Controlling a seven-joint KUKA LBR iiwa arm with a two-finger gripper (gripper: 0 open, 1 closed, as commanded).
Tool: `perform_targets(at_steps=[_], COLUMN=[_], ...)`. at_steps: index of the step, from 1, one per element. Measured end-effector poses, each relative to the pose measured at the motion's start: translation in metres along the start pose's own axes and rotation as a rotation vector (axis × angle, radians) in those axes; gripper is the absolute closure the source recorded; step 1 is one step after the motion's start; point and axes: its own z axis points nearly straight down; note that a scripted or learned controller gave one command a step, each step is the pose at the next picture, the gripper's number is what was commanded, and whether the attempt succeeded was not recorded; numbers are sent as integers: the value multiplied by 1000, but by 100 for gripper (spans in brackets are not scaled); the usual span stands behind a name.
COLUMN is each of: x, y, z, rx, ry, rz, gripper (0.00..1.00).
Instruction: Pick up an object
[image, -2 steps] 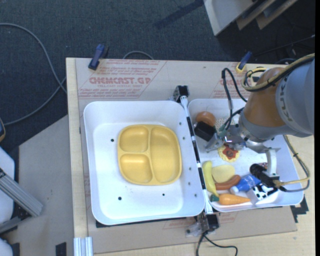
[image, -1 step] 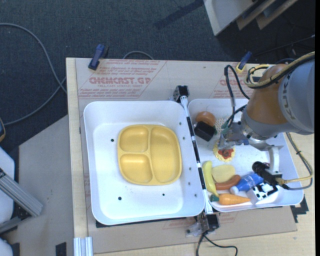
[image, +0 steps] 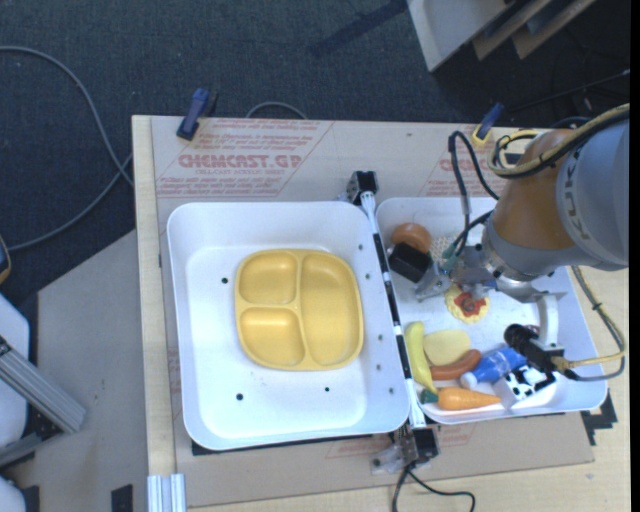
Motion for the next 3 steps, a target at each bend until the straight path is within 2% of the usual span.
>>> perform_targets(at_steps=[1,2,3], x=[-53,-19,-44], y=[74,92,98], z=[13,12,18], rx=[12,27,40], ry=[5,-5,10], rz=[-2,5,3], gripper=[0,0,0])
